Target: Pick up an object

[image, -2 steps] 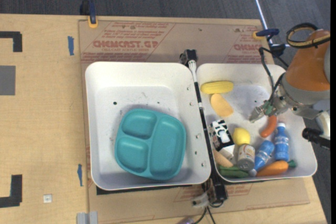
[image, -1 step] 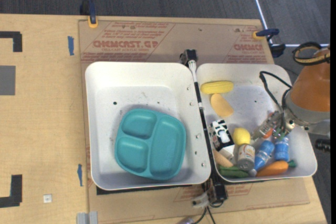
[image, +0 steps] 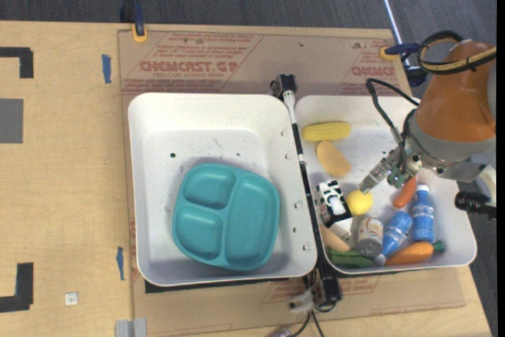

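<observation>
From the camera view I have the gripper (image: pixel 377 176) low in the right bin (image: pixel 465 249), its tip pointing down-left toward the lemon (image: pixel 359 203), near it but I judge not yet touching. Whether the gripper is apart or together I cannot tell; it is too small and blurred. Nothing visibly sits in it.

To do this well, I would centre over the lemon before dropping, since it is round and could roll toward the bottles (image: pixel 412 221) or the can (image: pixel 366 233) packed just beside it. The corn (image: pixel 326 131) and potato (image: pixel 334 159) lie more apart and would be easier picks.

The arm (image: pixel 458 110) covers the bin's right part, and the carrot (image: pixel 404 191) shows only partly beside the wrist. The left bin (image: pixel 150 170) holds a teal tray (image: pixel 227 215).
</observation>
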Controlling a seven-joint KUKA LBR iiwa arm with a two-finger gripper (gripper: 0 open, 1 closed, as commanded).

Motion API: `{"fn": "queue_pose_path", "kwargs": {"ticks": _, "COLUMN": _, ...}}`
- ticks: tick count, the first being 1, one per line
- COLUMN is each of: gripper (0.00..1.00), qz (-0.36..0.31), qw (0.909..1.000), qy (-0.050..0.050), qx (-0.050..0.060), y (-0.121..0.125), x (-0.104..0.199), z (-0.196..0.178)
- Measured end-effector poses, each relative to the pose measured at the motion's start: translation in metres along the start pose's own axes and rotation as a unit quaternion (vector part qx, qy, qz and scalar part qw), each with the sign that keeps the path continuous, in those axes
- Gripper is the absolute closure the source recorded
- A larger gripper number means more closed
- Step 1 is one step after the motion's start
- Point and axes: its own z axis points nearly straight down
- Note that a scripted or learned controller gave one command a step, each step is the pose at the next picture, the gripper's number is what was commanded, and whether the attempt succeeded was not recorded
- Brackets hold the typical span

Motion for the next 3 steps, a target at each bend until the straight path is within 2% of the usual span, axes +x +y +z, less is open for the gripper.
{"fn": "queue_pose_path", "kwargs": {"ticks": 1, "gripper": 1.00, "qz": -0.018, "qw": 0.9998, "qy": 0.000, "qx": 0.001, "y": -0.044, "x": -0.050, "z": 0.061}}
{"fn": "queue_pose_path", "kwargs": {"ticks": 2, "gripper": 1.00, "qz": 0.138, "qw": 0.9904, "qy": -0.001, "qx": -0.001, "y": -0.031, "x": 0.028, "z": 0.062}}
{"fn": "queue_pose_path", "kwargs": {"ticks": 3, "gripper": 0.00, "qz": 0.141, "qw": 0.9900, "qy": -0.006, "qx": -0.002, "y": -0.033, "x": 0.025, "z": 0.061}}
